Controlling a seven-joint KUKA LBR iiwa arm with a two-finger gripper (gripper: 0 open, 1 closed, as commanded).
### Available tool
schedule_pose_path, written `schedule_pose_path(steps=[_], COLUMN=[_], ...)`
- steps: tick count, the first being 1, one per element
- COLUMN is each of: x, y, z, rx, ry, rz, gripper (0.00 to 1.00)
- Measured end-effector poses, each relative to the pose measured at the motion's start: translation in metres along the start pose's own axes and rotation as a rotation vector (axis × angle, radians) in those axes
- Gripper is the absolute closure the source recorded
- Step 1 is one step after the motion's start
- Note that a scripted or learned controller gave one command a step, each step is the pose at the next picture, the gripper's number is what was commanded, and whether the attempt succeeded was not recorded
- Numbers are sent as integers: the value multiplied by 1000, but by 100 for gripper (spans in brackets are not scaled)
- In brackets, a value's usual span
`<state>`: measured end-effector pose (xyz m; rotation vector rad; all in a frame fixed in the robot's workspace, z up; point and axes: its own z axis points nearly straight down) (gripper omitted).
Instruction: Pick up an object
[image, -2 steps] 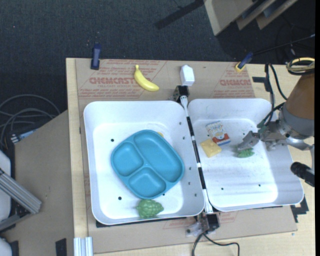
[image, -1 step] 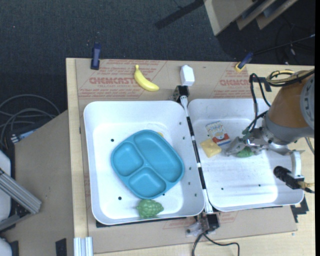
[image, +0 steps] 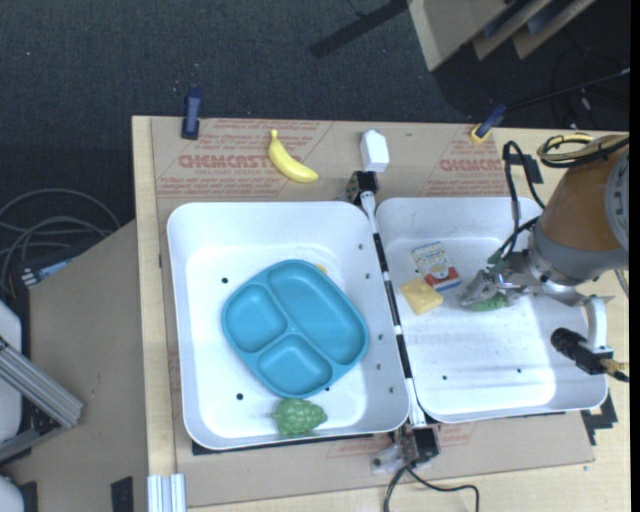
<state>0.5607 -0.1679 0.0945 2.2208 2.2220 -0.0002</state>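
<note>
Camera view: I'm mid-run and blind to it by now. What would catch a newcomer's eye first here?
The big blue tray lying in the left bin stands out most, with a green lump at the bin's near edge below it. Next comes the arm's orange band over the right bin, its hand low by something green, next to a yellow block and a small carton. A banana lies on the bench behind the left bin.

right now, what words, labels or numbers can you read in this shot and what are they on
"CHEMCAST": red print on the brown board under the bins, left of the banana.
"CHEMCAST": the same red print, partly covered, on the board's right part.
Small red lines around both logos: too small to read.
Small packet in the right bin: blue and red print, too blurred to read.
</note>
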Motion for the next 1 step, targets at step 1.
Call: schedule_pose_path(steps=[1], x=[73], y=[0], z=[10], rx=[2], ry=[2], rz=[-1], gripper=[100])
